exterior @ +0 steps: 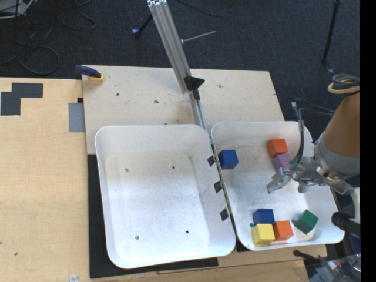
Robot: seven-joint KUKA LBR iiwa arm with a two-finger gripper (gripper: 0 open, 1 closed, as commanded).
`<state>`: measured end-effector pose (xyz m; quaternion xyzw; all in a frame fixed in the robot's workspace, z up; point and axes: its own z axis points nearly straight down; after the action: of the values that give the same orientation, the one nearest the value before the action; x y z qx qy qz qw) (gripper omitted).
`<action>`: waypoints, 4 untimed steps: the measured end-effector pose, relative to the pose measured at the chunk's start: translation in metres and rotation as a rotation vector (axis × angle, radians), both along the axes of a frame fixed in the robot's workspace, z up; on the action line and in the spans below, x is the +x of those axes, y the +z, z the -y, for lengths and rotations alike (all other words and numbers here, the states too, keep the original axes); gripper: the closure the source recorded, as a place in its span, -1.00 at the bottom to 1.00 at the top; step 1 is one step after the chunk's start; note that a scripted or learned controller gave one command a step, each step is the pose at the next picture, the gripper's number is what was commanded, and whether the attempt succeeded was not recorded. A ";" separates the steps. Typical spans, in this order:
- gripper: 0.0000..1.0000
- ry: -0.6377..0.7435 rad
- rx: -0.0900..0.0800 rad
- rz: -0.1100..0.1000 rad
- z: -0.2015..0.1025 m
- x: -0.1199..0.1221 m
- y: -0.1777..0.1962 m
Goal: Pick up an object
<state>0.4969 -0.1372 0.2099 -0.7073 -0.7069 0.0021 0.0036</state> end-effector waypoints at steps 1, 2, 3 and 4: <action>-1.00 0.000 0.001 -0.003 -0.001 -0.004 -0.065; -1.00 0.000 0.000 0.005 -0.002 -0.004 -0.116; 1.00 -0.009 -0.001 0.004 0.000 -0.005 -0.106; 1.00 0.002 -0.002 0.010 -0.004 0.005 -0.058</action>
<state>0.5015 -0.1333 0.1518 -0.7066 -0.7076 -0.0008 -0.0006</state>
